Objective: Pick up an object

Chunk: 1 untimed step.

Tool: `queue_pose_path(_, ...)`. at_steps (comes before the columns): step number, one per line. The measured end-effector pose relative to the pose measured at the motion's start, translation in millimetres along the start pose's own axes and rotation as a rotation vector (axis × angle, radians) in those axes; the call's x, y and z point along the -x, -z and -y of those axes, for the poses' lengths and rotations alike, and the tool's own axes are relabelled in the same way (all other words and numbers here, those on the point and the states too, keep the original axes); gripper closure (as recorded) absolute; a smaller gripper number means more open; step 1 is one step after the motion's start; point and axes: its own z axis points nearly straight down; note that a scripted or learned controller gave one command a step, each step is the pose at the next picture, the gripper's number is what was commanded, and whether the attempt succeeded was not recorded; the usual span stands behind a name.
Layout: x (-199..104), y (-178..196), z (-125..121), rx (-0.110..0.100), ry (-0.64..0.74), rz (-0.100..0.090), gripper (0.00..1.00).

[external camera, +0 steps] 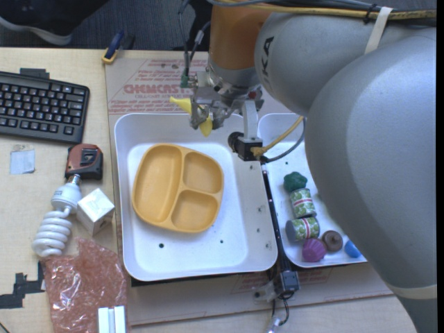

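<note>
On the bench at far left sit a black keyboard, a tape measure, a spiral light bulb beside a small white cube, and a crinkled pink bag. The left bin holds a yellow divided plate, lying flat toward the bin's left and middle, its single large section to the left and two smaller ones to the right. At the far rim of this bin the gripper hangs under the orange-banded wrist, with a small yellow object right at the fingers; part of it juts leftward and another bit shows below the fingertips, so the fingers appear closed narrowly on it, though the hold looks slight. The object's long axis runs roughly left to right, crosswise to the gripper. The plate lies nearer the viewer, just below the gripper, apart from it. Further right, the right bin carries a green lump, two patterned cans, a magenta ball, a brown ring and a blue piece.
</note>
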Motion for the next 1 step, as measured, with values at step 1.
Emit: queue_pose_path(1, 28.6, 27.5, 88.7, 0.000, -0.005, -0.001, 1.00)
